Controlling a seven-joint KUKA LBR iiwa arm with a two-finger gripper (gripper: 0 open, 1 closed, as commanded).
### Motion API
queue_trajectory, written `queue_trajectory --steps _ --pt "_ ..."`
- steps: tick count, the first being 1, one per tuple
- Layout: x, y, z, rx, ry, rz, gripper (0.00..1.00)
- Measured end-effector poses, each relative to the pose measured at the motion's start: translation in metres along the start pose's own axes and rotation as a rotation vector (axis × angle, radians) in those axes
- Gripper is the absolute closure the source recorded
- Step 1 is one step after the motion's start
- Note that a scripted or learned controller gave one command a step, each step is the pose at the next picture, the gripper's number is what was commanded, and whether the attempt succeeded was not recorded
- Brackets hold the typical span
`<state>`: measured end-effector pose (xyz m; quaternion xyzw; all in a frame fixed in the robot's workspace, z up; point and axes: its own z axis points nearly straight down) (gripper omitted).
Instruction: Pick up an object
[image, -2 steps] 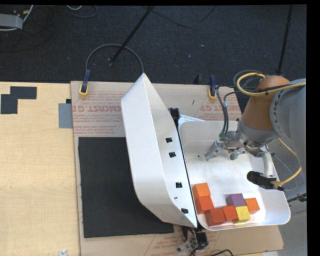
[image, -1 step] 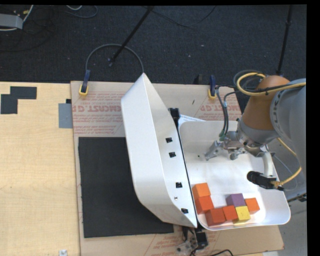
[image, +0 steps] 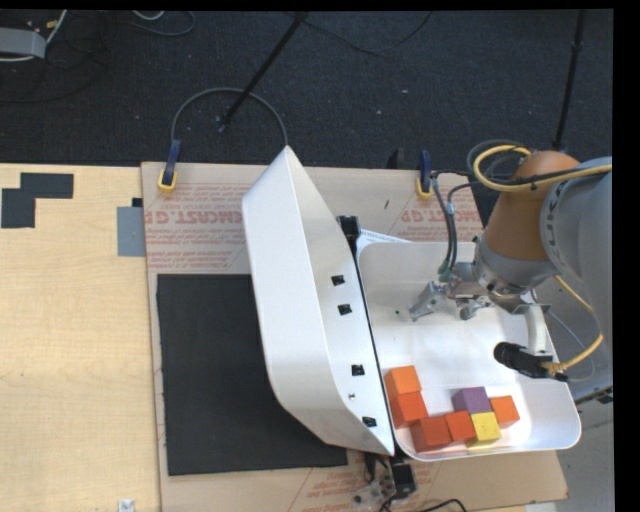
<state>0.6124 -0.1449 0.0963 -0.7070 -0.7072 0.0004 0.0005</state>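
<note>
I hover my gripper (image: 428, 300) over the bare floor of the right bin (image: 560, 430); whether it is spread or closed I cannot tell; the blocks (image: 447, 412) lie heaped in that bin's near corner, probably because the left bin (image: 300, 300) is tipped.

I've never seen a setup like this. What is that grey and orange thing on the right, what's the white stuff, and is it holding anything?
This one picture comes from a camera fixed above a bench, looking down at a slant. The grey arm with the orange band is a robot arm reaching in from the right. Its metal claw hangs over the right shallow white bin, with nothing seen between its fingers. Small wooden blocks lie in that bin's near corner: several orange blocks, a purple block and a yellow block. The left white bin is tipped up on its side, over a black mat.
</note>
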Motion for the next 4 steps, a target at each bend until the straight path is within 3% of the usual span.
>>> queue_trajectory --steps 4 --pt "0.0 0.0 0.0 0.0 0.0 0.0 0.0"
